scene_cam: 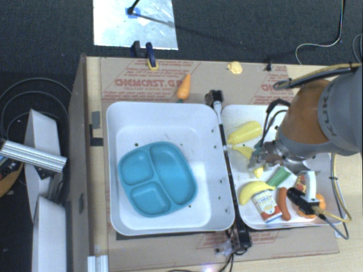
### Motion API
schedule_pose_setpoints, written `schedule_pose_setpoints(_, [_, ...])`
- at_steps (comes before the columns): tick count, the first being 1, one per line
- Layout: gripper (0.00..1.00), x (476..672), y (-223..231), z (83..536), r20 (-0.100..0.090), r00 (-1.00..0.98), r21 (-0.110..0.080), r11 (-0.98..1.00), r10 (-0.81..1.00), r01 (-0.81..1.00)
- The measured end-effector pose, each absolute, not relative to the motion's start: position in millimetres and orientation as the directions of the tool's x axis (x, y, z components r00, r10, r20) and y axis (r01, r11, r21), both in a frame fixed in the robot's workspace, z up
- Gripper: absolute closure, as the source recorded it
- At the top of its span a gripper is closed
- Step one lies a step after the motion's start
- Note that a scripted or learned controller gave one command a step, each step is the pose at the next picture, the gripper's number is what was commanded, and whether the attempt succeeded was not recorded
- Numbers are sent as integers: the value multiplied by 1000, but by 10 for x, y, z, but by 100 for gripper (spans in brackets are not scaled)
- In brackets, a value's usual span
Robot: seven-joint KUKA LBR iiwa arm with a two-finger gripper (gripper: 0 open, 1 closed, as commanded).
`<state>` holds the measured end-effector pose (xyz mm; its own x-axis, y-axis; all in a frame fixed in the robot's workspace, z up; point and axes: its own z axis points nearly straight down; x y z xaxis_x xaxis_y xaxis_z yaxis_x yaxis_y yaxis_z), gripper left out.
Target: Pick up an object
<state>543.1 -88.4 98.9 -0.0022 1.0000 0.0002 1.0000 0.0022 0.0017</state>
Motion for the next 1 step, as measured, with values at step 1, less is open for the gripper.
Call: schedule_pose_setpoints(1, [100,5646,-95,1895,1,-11,10,11,1000,1000])
